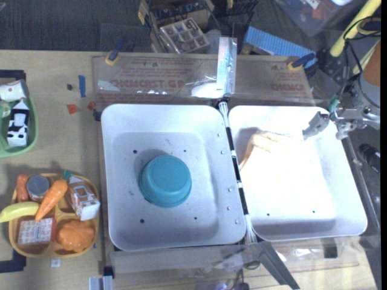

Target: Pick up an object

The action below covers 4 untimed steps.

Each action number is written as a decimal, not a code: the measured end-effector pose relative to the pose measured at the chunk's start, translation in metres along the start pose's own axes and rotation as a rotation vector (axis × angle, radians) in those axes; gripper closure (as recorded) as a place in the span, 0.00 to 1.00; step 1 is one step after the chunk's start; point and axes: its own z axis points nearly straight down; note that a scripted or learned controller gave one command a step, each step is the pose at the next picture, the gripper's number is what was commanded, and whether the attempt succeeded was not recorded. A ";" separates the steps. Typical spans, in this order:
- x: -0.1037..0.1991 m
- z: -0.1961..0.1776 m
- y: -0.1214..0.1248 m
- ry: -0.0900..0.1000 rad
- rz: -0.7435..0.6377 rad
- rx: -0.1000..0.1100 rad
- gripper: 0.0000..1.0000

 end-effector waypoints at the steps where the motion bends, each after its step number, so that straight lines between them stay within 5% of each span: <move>1: 0.046 0.074 0.065 -0.001 0.049 -0.003 0.00; 2: 0.064 0.137 0.063 -0.001 -0.073 -0.005 0.00; 3: 0.064 0.125 0.065 -0.002 -0.074 -0.010 1.00; 4: 0.107 0.039 0.075 -0.002 -0.471 -0.005 1.00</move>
